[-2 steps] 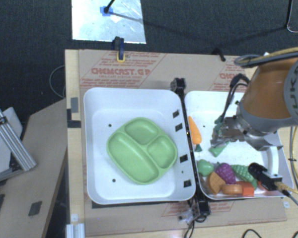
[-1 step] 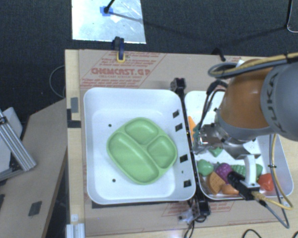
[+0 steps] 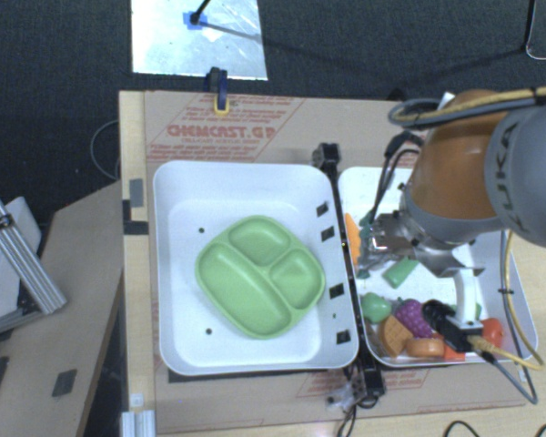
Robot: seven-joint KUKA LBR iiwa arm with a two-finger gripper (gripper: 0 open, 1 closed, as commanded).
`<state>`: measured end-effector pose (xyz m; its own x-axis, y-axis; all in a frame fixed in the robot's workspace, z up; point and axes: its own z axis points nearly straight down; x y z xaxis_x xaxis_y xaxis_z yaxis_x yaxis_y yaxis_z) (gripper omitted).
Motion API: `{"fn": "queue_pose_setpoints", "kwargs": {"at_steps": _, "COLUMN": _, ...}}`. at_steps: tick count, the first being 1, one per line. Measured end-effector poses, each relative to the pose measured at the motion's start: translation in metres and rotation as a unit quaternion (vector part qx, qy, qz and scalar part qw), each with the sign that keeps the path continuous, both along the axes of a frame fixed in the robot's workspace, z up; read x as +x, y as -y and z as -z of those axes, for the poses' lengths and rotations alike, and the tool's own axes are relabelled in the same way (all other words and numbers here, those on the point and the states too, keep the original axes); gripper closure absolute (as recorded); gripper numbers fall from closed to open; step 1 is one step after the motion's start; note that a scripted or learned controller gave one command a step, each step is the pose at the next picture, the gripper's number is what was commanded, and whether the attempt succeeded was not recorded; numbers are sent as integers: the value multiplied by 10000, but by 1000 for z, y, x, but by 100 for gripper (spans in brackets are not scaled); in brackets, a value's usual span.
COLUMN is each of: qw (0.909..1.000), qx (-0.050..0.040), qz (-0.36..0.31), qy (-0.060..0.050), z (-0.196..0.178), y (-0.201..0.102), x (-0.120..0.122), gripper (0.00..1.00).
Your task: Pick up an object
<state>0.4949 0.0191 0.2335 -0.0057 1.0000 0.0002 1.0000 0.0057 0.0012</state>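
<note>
Two white bins sit side by side. Left bin (image 3: 177, 244) holds a green divided plate (image 3: 259, 276). Gripper (image 3: 376, 244) hangs low over right bin (image 3: 362, 189), whether apart or together cannot be told, just beside a green block (image 3: 401, 272). Purple grapes (image 3: 411, 315) lie near that bin's lower rim.

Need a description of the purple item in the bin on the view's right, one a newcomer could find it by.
Take the white bin on the view's right and look at the toy food heaped along its near edge. The purple piece sits mid-heap, a round green piece to its view-left and orange pieces just nearer. It alone is purple and knobbly.
</note>
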Motion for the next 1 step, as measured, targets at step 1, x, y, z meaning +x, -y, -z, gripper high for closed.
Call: {"fn": "queue_pose_setpoints", "kwargs": {"at_steps": 1, "qw": 10000, "qx": 0, "qz": -3, "qy": -1, "z": 5, "y": -7, "x": -2, "gripper": 100}}
